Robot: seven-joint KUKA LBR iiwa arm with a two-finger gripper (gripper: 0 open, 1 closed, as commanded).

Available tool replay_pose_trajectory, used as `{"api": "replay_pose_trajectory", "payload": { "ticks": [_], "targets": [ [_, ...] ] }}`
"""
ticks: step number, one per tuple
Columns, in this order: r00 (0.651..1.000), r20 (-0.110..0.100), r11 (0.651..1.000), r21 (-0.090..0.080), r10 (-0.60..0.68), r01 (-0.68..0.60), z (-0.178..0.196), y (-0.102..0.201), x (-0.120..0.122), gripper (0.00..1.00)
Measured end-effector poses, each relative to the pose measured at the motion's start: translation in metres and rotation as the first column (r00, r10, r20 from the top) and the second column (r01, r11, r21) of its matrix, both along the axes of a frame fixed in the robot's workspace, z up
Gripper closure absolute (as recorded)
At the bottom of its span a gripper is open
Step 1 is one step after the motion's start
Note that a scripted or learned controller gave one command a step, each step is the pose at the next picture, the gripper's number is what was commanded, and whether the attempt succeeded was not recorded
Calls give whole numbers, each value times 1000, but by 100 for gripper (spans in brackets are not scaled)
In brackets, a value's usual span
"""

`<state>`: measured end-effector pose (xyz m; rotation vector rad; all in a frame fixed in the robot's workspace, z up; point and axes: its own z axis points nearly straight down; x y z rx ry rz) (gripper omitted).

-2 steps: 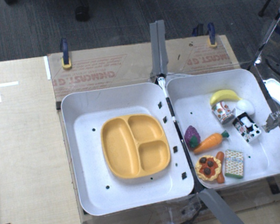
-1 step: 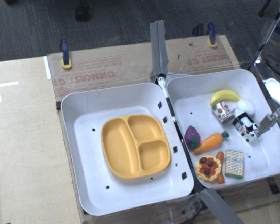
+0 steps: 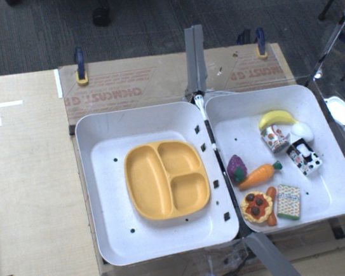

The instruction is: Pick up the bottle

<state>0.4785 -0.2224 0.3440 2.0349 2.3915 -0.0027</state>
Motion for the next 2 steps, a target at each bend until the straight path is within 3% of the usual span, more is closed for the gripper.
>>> {"api": "replay_pose_trajectory", "payload": {
  "ticks": [1,2],
  "targets": [
    [864,-4,864,0,-504,504,-150,1,0,0],
    [986,-3,986,2,-165,165,-195,80,-1,0]
  ]
}}
